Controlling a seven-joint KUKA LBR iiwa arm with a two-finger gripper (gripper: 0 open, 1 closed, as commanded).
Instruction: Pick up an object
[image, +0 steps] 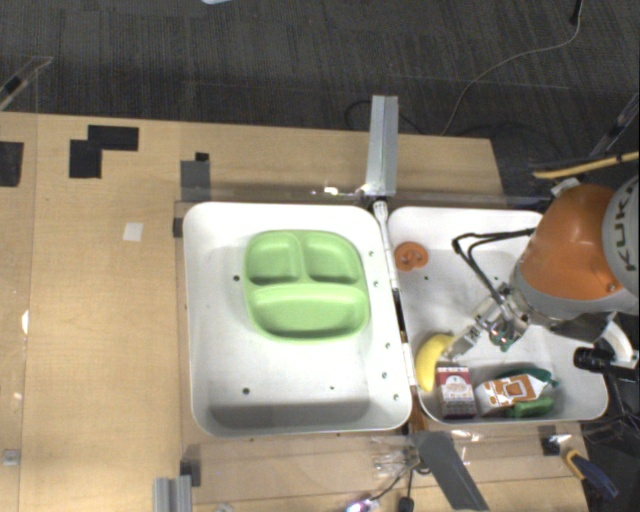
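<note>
My gripper (470, 340) hangs low in the right bin (500, 222), reaching in from the right under the orange wrist band. Its tip sits right beside a yellow banana-like object (431, 359) near the bin's front left, and looks close to touching it. In front of that lie a small red and white box (455, 390) and a white, orange and green packet (515, 392). A small orange round piece (409, 256) rests near the bin's back left corner.
The left bin (215, 300) holds a green divided tray (303, 282). A metal divider rail (392, 290) runs between the two bins. Black cables (480, 250) loop over the right bin behind the wrist.
</note>
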